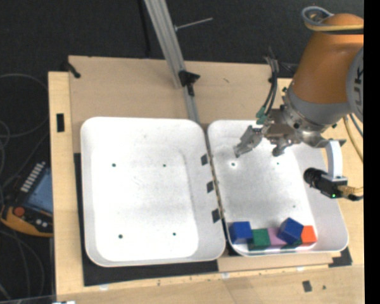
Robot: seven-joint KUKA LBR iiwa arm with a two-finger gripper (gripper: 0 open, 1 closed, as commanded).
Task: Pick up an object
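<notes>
Open, empty pincer (263, 145) above right bin (256, 182), blocks (273, 232) along its near edge.

Robot lab: bench (133, 84), teach pendant (33, 198), cables (6, 116).

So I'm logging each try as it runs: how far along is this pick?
Nothing looks done yet. The gripper hangs open above the far part of the right bin, with nothing between its fingers. The blocks, including the blue block and green block, lie untouched along the near edge. Descending, gripping and lifting are all left.
</notes>
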